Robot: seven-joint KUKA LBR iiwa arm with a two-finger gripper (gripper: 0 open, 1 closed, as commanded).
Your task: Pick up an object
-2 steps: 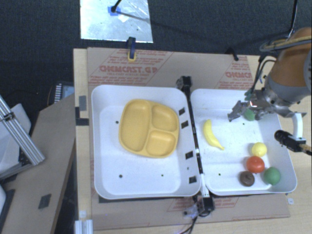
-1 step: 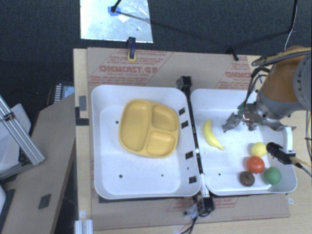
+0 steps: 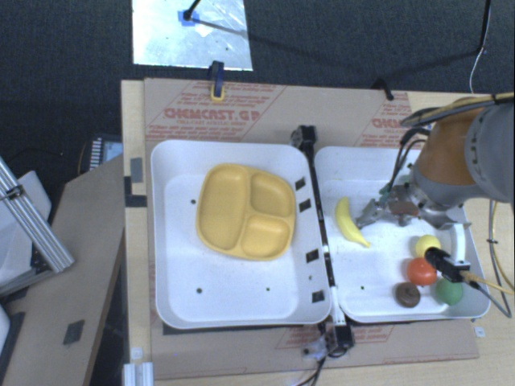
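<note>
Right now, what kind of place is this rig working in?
Likely a robotics lab test bench, not a kitchen: two white bins on a cardboard sheet, toy fruit such as a banana, and dark carpet around.

Red print reading "CHEMCAST G P" runs along the cardboard sheet [image 3: 241, 107] above the left white bin [image 3: 173, 215]. A slanted red word near the sheet's upper right corner is too partial to read.
</note>
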